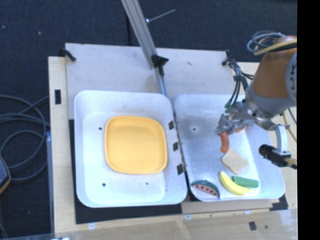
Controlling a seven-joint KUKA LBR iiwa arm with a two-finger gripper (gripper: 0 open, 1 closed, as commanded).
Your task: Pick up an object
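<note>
My gripper (227, 129) hangs over the right bin (200, 149), just above the top end of a small orange-red sausage (225, 143) that lies on the bin floor. Below the sausage lies a tan slice of bread (235, 162). A yellow banana (230, 184) and a green piece (246, 182) rest near the bin's front edge, with a watermelon slice (206, 189) to their left. The arm's grey wrist and orange band cover the gripper from above.
The left bin (90, 114) holds a square yellow plate (135, 144). A metal pole (142, 31) slants up from the bench between the bins. A black fitting (272, 155) sticks out at the right bin's right rim.
</note>
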